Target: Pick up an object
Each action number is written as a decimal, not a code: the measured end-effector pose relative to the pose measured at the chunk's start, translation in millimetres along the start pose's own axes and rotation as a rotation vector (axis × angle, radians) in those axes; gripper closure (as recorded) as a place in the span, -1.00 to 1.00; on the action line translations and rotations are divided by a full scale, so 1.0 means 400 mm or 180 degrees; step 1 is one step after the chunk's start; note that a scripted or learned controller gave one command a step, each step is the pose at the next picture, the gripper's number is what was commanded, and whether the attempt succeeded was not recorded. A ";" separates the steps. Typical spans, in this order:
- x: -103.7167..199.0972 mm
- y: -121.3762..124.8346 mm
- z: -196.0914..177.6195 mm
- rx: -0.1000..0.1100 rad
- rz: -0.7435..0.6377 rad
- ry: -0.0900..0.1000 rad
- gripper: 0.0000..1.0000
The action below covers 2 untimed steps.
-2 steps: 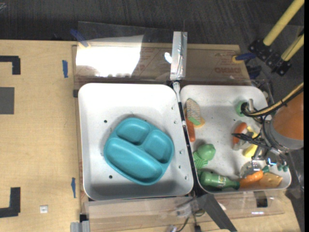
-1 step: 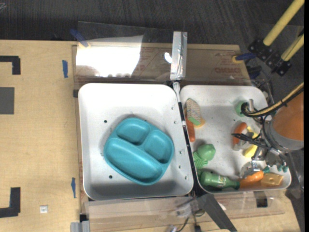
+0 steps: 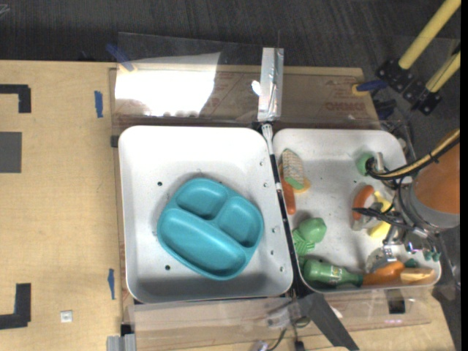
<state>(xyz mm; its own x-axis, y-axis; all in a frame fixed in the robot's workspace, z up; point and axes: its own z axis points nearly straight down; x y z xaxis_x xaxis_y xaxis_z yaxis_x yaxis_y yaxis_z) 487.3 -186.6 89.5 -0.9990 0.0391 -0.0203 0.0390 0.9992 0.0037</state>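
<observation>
- Objects for picking lie in the right bin (image 3: 322, 141); none is lifted yet, so the pick itself looks wholly left to do.
- Left bin (image 3: 139, 152): it holds a teal divided plate (image 3: 210, 227), lying tilted toward the bin's near edge; the arm is well apart from it.
- Right bin, along its left wall: a ridged tan-and-orange piece (image 3: 292, 172) near the far-left corner; a green leafy toy (image 3: 310, 232) midway down the wall; a green bottle (image 3: 329, 272) lying flat along the near edge.
- Right bin, right side: a green-and-white item (image 3: 363, 162) near the far-right corner; orange and yellow pieces (image 3: 368, 205) by the right wall; an orange carrot-like toy (image 3: 387, 271) at the near-right corner.
- Gripper (image 3: 391, 251): it hangs low over the near-right corner, just above or touching the carrot-like toy; cables and metal parts crowd it, so I cannot tell how its claw is set, nor whether anything is caught in it.
- Judgement: reach made, grasp unproven, lift remaining.
</observation>
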 end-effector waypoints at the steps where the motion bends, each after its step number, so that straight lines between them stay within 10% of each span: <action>1: 0.010 0.062 0.000 0.0019 -0.0018 0.0016 -1.00; 2: -0.032 0.041 0.001 0.0018 -0.0083 0.0024 -1.00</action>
<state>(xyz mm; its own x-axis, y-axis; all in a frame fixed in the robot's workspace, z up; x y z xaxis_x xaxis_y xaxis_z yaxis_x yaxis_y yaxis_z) 500.7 -170.9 89.3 -0.9998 0.0129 -0.0129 0.0129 0.9999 -0.0025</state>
